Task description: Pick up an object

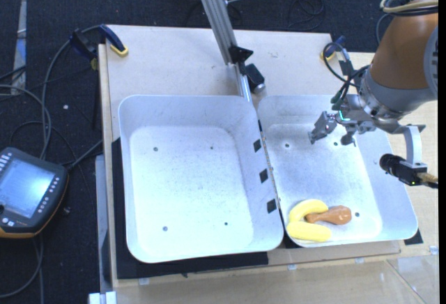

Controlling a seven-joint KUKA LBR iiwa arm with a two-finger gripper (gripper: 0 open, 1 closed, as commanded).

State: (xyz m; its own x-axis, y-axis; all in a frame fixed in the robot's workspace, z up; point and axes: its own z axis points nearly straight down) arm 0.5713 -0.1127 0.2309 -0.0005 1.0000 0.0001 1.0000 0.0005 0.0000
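A grey arm with an orange band enters from the right and carries the claw (336,130) above the far part of the right bin (376,177). Its fingers stand slightly apart and nothing lies between them. The candidate objects lie together at the near edge of the right bin, well apart from the claw: a yellow banana (305,220), curved into an arc, and a brown drumstick-shaped toy (332,215) that touches the banana's inner curve. The left bin (139,121) adjoins the right bin along a shared wall, and both rest on the pale wooden surface (174,58).

Both objects appear to be small plastic toys, so they are judged light, stiff and smooth, and likely to slip or roll under an off-centre pinch. The banana would be best taken across its thick middle, with the fingers closing on its two flanks. The drumstick offers a narrow neck beside its bulb. Because the two touch, a descent on either may nudge the other. The bin wall just beside them leaves little room for a finger on that side.
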